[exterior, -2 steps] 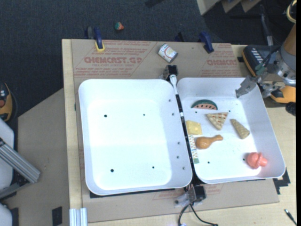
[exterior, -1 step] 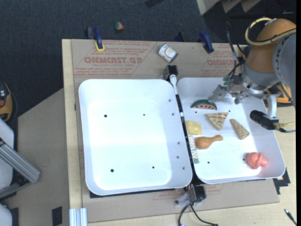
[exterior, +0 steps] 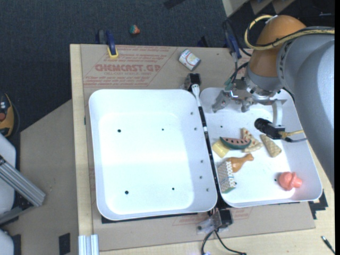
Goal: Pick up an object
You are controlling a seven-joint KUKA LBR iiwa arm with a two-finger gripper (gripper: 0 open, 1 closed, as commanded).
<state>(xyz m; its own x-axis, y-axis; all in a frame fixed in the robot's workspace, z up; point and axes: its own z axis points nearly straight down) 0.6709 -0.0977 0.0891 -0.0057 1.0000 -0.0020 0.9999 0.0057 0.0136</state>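
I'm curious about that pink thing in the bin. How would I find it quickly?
Look at the right-hand white bin, the one under the grey arm. Go to its near right corner: the pink rounded toy lies alone there, apart from the cluster nearer the divider. It is the one pink piece.

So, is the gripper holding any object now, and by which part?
It cannot be told. The gripper hangs over the far end of the right bin, and the pink toy and the watermelon slice toy lie apart from it.
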